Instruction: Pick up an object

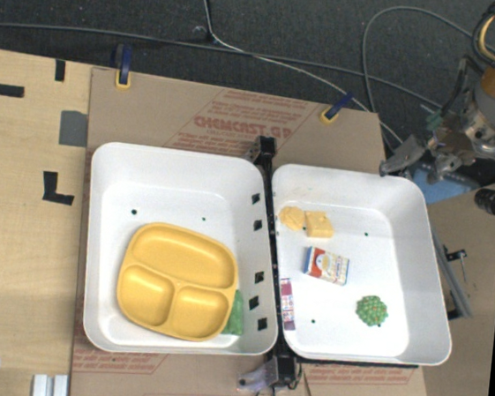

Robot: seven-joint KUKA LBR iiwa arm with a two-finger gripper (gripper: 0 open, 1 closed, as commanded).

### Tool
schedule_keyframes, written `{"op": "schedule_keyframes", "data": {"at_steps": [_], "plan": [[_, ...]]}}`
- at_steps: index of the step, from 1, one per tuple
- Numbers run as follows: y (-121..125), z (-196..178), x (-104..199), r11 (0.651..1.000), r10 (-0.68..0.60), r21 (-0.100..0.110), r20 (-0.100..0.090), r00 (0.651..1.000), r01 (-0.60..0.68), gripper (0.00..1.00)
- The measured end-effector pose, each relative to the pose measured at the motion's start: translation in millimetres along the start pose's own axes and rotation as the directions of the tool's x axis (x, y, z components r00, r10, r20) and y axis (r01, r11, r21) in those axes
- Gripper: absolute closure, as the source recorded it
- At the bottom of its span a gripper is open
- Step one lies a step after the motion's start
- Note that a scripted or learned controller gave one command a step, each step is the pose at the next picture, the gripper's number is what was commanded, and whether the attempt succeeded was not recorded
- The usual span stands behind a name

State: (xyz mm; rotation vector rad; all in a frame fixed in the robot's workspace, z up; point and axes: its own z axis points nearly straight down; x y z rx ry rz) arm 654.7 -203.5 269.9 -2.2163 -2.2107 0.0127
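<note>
The right bin holds several small objects. Two pale yellow pieces lie side by side near its back left. A small red, white and blue carton lies in the middle. A green broccoli-like toy sits toward the front right. A thin purple and white packet rests against the left wall. My gripper hangs above the bin's back right corner, outside the rim and apart from every object, with nothing visibly in it.
The left bin holds a yellow divided tray, and a green item is wedged at the tray's right edge. Black clips join the bins along the middle. Cables run across the dark bench behind.
</note>
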Motion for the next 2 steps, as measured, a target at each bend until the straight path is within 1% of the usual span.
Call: {"op": "schedule_keyframes", "data": {"at_steps": [1, 2], "plan": [[2.0, -8.7, 0.8, 1.000, -0.004, -0.013, 0.003, 1.000, 0.004, 0.00], [12.3, 43.2, 3.7, 1.000, -0.005, -0.009, 0.003, 1.000, 0.005, 0.00]]}}
